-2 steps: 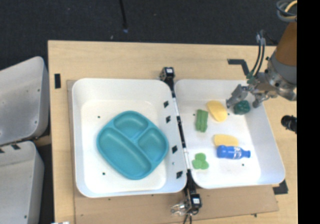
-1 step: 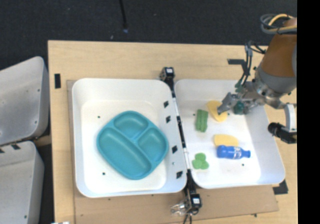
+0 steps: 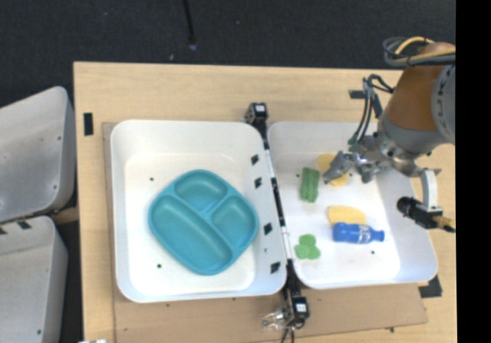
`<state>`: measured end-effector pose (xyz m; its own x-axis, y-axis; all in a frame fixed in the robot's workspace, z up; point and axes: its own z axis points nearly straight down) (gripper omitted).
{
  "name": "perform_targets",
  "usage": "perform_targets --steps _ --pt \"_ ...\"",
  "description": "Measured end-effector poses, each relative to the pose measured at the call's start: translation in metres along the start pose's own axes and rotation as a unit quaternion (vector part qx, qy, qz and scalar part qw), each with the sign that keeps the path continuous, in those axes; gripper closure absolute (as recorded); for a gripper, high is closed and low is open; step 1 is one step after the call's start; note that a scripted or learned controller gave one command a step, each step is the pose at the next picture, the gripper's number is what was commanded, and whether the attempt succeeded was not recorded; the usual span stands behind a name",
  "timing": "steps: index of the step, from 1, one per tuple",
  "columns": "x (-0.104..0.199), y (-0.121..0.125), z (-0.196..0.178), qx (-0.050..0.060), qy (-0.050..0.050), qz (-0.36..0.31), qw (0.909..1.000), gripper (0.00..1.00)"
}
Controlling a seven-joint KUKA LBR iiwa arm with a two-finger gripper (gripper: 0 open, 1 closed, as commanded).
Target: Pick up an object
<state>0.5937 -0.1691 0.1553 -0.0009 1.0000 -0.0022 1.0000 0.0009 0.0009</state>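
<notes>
In the right bin (image 3: 414, 261) lie a green block (image 3: 309, 184), a green clover-shaped piece (image 3: 307, 247), a yellow piece (image 3: 346, 215) touching a blue bottle (image 3: 356, 234) on its side, and another yellow piece (image 3: 330, 162) partly hidden.

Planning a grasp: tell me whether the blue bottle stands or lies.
Lying down. The blue bottle rests lengthwise on the right bin's floor, cap toward the view's right.

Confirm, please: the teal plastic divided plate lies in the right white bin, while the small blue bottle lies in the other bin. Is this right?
Not quite. The camera view shows the teal plastic divided plate in the left white bin; the small blue bottle lies in the other bin, the right one.
</notes>
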Motion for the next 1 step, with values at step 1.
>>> perform_targets --steps 1 --pt "-0.0012 0.0010 0.0478 -0.001 0.000 0.001 1.0000 0.00"
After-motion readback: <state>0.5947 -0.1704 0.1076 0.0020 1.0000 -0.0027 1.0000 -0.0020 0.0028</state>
